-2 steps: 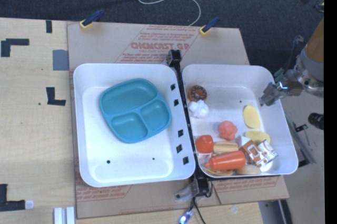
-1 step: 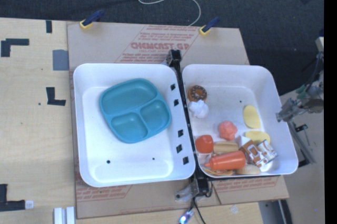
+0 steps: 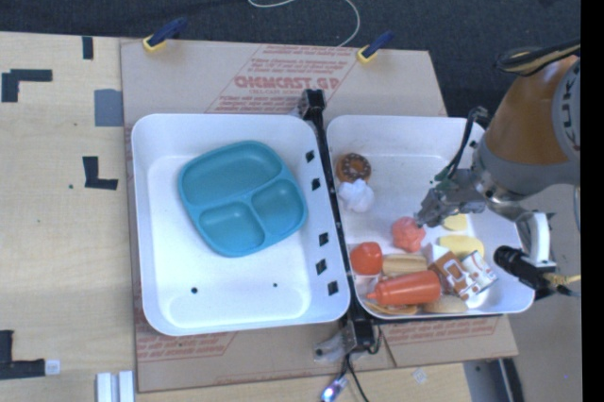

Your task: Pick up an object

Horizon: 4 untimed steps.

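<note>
1. End effector [image 3: 434,207] of the grey arm hangs low in the right bin [image 3: 396,128], just above and beside a small pink-red piece [image 3: 408,235]. Whether it is open or closed cannot be told from this slanted view, and nothing is seen held in it.

2. Pink-red piece lies near the middle of the right bin, a little apart from the pile of play food at the near wall. It is the closest thing to the end effector, so it is probably the one to pick.

3. By its look it is a small toy of plastic or rubber: light, not fragile, with a smooth rounded skin that can slip out if it is pinched off-centre. The best hold seems to be across its middle, coming straight from above.

4. Neighbours are close. A red tomato-like ball [image 3: 366,257], a sausage in a bun [image 3: 408,289] and yellow pieces [image 3: 460,244] lie just beside, so a wide approach may push them.

5. White crumpled lump [image 3: 357,194] and a brown doughnut [image 3: 354,167] lie further back by the divider. The left bin [image 3: 151,202] carries a blue divided plate [image 3: 243,197].
</note>
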Motion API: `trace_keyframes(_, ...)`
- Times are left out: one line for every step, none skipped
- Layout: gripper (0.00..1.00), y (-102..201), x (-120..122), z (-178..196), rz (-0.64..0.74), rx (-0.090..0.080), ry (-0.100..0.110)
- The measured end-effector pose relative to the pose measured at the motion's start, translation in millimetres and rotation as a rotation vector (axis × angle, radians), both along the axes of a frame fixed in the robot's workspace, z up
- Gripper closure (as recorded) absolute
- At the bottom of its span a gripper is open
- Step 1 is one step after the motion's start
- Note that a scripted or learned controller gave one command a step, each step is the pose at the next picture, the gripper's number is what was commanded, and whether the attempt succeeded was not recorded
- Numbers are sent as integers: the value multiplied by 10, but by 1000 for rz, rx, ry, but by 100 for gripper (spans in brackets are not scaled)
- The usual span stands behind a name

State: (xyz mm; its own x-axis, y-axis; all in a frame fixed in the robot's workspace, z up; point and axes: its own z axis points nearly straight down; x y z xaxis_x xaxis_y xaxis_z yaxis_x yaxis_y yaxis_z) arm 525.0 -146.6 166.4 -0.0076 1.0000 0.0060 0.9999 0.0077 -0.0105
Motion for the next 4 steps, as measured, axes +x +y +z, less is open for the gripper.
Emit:
trace_keyframes(100, 641, -7, 605, 1, -3, -13)
trace_keyframes(100, 913, -430, 664, -5, -5, -5)
trace_keyframes(100, 1580, -148, 1954, 0, -4, -22)
trace_keyframes(100, 1819, -423, 1740, -5, -7, -6)
